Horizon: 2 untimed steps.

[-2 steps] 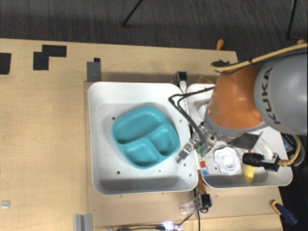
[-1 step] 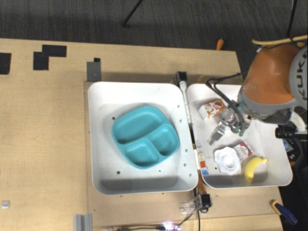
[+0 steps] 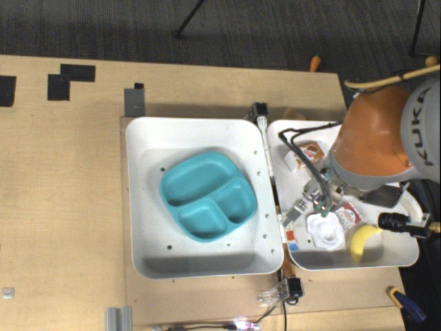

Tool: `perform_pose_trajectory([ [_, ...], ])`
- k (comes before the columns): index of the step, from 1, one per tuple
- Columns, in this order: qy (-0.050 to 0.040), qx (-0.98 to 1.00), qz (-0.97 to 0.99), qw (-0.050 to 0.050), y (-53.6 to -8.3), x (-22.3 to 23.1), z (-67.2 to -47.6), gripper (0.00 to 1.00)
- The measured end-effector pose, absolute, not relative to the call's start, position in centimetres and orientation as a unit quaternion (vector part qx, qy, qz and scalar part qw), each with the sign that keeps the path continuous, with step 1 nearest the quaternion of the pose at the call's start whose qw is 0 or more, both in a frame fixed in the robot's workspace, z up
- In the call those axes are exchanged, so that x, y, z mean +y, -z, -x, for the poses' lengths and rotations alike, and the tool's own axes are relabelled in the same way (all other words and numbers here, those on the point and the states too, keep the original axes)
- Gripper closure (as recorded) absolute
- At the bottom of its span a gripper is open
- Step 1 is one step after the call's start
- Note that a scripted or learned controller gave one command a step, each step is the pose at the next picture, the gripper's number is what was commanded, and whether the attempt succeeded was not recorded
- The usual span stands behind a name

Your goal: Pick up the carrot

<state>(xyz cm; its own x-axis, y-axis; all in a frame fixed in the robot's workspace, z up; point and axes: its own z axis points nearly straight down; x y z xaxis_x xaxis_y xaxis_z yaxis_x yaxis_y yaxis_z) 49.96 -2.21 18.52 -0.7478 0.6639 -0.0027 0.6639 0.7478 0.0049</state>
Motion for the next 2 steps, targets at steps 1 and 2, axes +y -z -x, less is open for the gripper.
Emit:
perform_pose_trajectory([
  [1, -0.0013, 0.991, -0.137, 0.004, -18.6, -0.7, -49.0, 0.0],
  [2, -0.0014, 1.0, 0.019, 0.005, -18.6, 2.9, -48.9, 0.0],
])
